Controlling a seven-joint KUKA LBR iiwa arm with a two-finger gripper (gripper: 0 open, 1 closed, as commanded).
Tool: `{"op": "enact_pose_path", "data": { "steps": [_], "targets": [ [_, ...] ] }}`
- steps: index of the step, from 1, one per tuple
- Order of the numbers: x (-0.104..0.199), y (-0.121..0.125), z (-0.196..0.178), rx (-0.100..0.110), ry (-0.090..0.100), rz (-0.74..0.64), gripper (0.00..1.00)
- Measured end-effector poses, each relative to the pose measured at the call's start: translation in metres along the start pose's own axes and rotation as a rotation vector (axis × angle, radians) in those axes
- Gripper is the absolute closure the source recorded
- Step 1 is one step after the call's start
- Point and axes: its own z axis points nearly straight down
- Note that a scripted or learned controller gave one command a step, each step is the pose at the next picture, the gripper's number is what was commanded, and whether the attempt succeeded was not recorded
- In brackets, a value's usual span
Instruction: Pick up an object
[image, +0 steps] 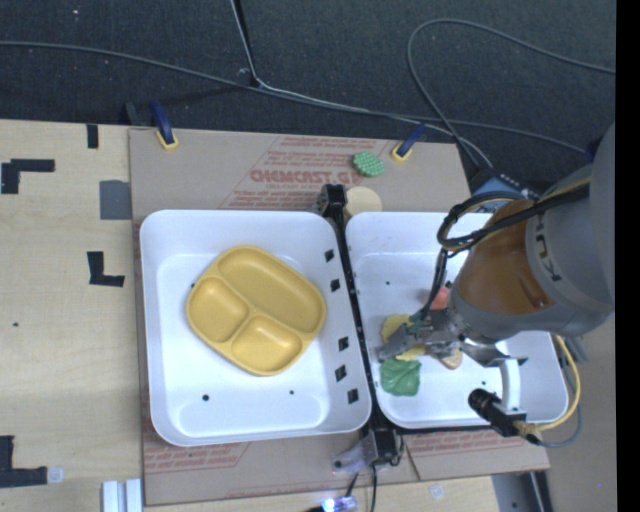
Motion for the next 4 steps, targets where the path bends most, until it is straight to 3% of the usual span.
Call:
{"op": "enact_pose_path", "data": {
  "steps": [1, 3, 4],
  "targets": [
    [0.0, 0.001, -0.013, -0.004, 0.0, 0.0, 1.0],
    [0.004, -0.002, -0.126, -0.004, 0.002, -0.001, 1.0],
    [0.05, 0.02, -0.134, -0.001, 0.004, -0.005, 1.0]
  ]
}}
